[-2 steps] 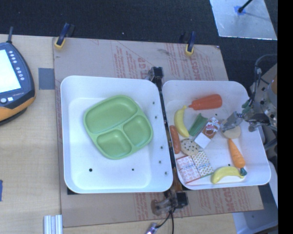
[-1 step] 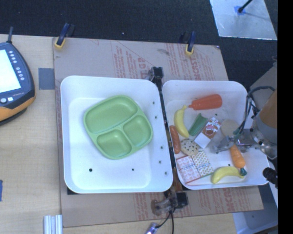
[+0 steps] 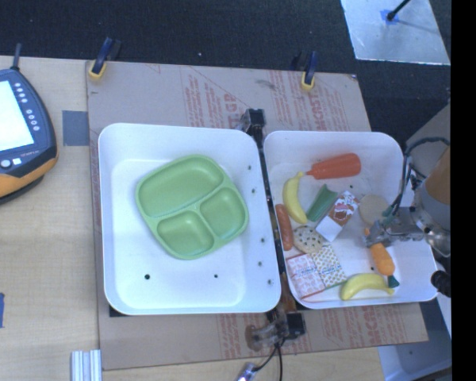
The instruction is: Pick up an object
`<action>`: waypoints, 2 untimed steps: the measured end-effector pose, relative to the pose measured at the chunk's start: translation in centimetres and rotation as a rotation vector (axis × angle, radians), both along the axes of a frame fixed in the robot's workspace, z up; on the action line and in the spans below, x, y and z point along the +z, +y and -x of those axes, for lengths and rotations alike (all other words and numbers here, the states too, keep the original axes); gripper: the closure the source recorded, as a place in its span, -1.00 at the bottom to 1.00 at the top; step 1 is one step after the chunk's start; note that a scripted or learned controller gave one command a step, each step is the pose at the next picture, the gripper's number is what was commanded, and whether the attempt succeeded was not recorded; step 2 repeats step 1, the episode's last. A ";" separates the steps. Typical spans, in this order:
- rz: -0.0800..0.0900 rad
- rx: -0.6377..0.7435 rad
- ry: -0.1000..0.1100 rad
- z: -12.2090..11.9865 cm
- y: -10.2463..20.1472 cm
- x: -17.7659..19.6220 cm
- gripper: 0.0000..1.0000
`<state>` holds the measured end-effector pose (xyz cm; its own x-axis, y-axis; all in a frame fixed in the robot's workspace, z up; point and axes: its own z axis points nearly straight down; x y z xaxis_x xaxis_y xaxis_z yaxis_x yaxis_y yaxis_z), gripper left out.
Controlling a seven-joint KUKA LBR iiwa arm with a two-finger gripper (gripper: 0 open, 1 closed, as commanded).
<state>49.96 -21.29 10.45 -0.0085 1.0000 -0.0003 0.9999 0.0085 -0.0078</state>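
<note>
Reaching in low from the right, my gripper [image 3: 383, 230] sits in the right bin [image 3: 397, 292], just above the small carrot [image 3: 382, 259]; I can't tell its finger state. Beyond lies the larger carrot [image 3: 335, 166].

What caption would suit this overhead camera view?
Gripper poised above a small carrot in the toy-food bin; green divided plate alongside.

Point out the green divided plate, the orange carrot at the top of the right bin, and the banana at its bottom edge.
green divided plate [image 3: 192, 205], camera view, centre ridge.
orange carrot [image 3: 335, 166], camera view, mid-body.
banana [image 3: 365, 286], camera view, middle of its curve.
</note>
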 end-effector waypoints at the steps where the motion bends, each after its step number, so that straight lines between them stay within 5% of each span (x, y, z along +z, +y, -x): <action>1: -0.001 0.000 -0.005 -1.5 12.8 8.8 1.00; 2: -0.001 0.000 -0.005 -1.5 12.8 8.8 1.00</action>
